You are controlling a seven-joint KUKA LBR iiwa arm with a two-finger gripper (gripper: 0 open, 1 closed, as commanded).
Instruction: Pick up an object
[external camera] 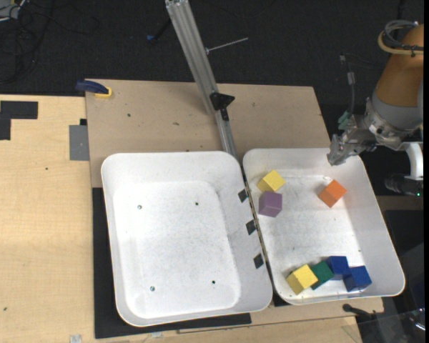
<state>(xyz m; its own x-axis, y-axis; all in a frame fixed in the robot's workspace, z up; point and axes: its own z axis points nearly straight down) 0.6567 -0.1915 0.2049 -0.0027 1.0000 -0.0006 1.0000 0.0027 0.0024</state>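
Camera view takes in both bins from above: the left bin (171,241), the larger-looking of the two, lies bare and white with a few dark specks on its floor, while the right bin (375,227) carries every block. Above the right bin's far right corner hangs the arm (399,84), grey with its orange band, and below it the gripper (340,151) sits over the far rim, nothing visible between its fingers; whether they are spread or closed I cannot tell from this angle. A slanted aluminium rail (200,70) runs from the far side down to the seam between the bins. Of the blocks, the orange cube (332,192) lies closest to the gripper, alone in the far right part of the bin with open floor on all sides. The yellow cube (272,181) and purple cube (270,204) stand just beside each other near the left wall, the purple one nearer. Along the near rim sits a tight cluster: a second yellow block (301,278), a green block (322,271) touching it, then two blue blocks (347,272) pressed toward the near right corner, with little room between them and the wall. The middle of the right bin's floor is open
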